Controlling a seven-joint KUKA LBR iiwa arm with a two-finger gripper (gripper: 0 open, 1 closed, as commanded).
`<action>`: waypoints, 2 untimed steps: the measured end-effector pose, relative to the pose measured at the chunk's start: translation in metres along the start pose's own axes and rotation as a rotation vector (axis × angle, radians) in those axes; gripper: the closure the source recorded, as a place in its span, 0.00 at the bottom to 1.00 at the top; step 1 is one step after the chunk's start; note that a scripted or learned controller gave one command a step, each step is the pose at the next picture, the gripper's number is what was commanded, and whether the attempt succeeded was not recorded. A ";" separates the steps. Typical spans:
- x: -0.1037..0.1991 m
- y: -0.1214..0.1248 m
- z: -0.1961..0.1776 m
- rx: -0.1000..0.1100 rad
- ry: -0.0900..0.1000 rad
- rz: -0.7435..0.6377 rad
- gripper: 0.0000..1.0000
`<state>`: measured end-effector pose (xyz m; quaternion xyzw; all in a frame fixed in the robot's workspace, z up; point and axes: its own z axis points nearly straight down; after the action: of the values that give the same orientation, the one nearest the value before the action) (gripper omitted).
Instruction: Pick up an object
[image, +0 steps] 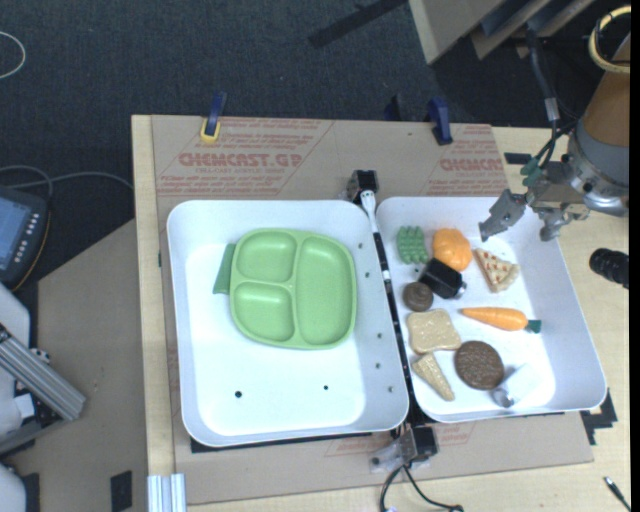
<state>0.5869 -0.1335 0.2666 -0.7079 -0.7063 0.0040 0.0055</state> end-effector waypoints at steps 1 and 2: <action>0.000 0.002 -0.007 -0.013 -0.002 -0.003 0.00; 0.006 0.011 0.046 -0.008 -0.001 -0.004 0.00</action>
<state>0.5976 -0.1270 0.2207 -0.7064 -0.7079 0.0015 0.0024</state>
